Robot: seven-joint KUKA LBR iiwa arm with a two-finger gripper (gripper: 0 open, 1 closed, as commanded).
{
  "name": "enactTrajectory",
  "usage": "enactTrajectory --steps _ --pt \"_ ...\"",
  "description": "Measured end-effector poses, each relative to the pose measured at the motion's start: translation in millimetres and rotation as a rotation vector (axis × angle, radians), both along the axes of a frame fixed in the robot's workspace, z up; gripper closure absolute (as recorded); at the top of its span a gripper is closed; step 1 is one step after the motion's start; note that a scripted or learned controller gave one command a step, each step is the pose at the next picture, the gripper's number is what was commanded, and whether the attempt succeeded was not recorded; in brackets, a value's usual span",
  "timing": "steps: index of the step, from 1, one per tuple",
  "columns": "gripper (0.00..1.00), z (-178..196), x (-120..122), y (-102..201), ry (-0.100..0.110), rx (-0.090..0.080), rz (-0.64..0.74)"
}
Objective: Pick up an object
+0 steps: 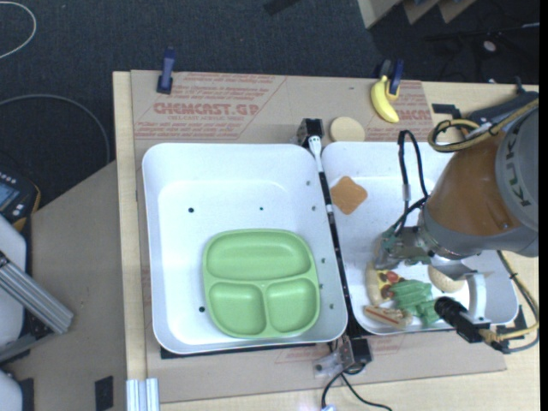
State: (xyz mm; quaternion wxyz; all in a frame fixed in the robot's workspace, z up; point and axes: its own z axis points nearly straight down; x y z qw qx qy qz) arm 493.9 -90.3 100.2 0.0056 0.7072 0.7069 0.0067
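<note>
At the near end of the right shallow white bin (pixel 377 165) lies a small heap of toy food. A bumpy green plastic toy (pixel 411 296) touches a long tan bun-shaped piece (pixel 385 316). The grey arm's gripper (pixel 392 251) hangs just over the far side of this heap. Nobody could tell if it is wide or narrow, or if it holds anything. To the left, the left shallow white bin (pixel 223 187) holds a light green plastic plate with three parts (pixel 261 281). Farther off in the right bin lies a flat orange-brown piece (pixel 348 195). Beyond the bins sit a round tan disc (pixel 347 129) and a yellow banana (pixel 385 101).
</note>
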Motion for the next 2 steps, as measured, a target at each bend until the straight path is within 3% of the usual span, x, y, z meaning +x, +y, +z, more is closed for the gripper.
enactTrajectory --steps 2 --pt "1.0 175 -13 110 0.007 0.001 0.008"
